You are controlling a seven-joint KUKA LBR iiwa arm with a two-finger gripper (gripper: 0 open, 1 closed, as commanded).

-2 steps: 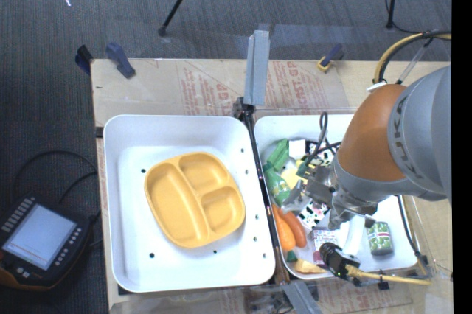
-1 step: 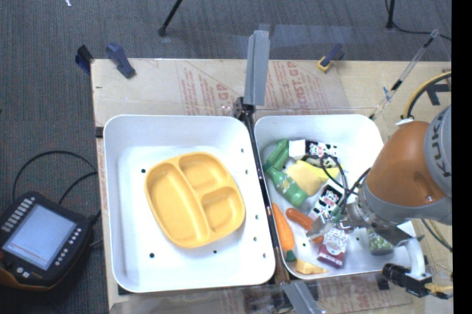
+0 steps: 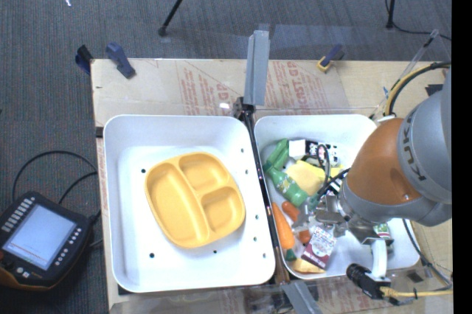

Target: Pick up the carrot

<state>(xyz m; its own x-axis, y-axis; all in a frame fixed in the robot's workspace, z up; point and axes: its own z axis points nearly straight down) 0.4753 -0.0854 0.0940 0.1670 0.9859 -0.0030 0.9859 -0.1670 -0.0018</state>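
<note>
The carrot (image 3: 283, 230) is orange and slim, lying lengthwise along the left wall of the right bin (image 3: 346, 121), near its front. My gripper (image 3: 330, 215) hangs low over the pile in that bin, just right of the carrot, under the orange band of the arm (image 3: 380, 169). The wrist hides its fingertips. A small red-orange piece (image 3: 290, 211) lies between the carrot and the gripper.
The right bin also holds a green item (image 3: 279, 158), a yellow block (image 3: 306, 176), a black-and-white packet (image 3: 321, 152) and a red-white wrapper (image 3: 318, 242). The left bin (image 3: 125, 139) holds a yellow divided plate (image 3: 195, 198). A grey post (image 3: 257, 69) stands behind the bins.
</note>
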